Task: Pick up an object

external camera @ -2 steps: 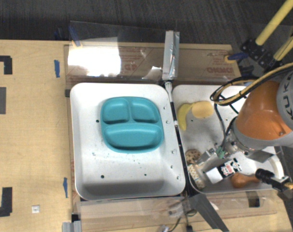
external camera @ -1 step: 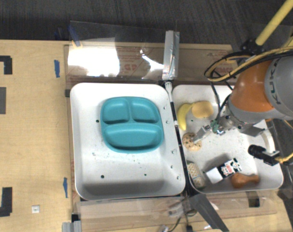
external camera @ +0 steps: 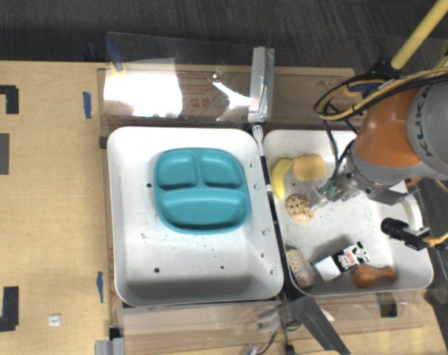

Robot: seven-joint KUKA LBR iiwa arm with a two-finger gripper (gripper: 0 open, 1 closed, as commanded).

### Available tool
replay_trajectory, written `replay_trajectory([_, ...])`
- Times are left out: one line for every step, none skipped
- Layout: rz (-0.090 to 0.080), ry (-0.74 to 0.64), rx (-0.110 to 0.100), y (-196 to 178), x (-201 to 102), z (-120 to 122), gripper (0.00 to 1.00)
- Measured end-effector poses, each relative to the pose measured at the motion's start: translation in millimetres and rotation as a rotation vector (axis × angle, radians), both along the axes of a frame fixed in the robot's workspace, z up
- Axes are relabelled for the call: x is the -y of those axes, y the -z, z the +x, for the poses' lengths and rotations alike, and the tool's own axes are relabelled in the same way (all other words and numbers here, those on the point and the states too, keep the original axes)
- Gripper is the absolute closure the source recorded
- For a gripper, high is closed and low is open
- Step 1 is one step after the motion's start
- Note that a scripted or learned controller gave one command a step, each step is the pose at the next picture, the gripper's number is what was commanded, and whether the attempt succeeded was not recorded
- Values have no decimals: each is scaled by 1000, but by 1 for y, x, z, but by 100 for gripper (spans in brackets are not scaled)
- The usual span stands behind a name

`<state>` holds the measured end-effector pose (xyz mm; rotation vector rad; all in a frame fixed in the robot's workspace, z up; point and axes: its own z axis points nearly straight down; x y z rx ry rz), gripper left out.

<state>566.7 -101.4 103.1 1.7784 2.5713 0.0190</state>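
— Objects where? 
— Right bin (external camera: 401,287): tan ball (external camera: 310,167) touching yellow piece (external camera: 281,177), speckled cookie (external camera: 299,208) below them.
— Hand (external camera: 329,191)?
— Just beside the cookie; grip state, cannot tell.
— Left bin (external camera: 128,220)?
— Teal tray (external camera: 202,189).

A teal divided plate (external camera: 202,188) is lying in the middle of the left white bin (external camera: 128,257). Both bins are sitting on the wooden bench (external camera: 39,198), which is carrying black tape marks (external camera: 6,98) along its left edge. A clear plastic sheet (external camera: 172,87) is glaring behind the bins.
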Motion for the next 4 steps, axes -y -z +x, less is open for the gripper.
replay_trajectory([0,0,-2,1,0,-1,0])
replay_trajectory([-2,-111,-10,-85,-50,36,0])
replay_trajectory([-5,-173,-15,-82,-36,91,0])
replay_trajectory([-4,-149,-16,13,4,93,0])
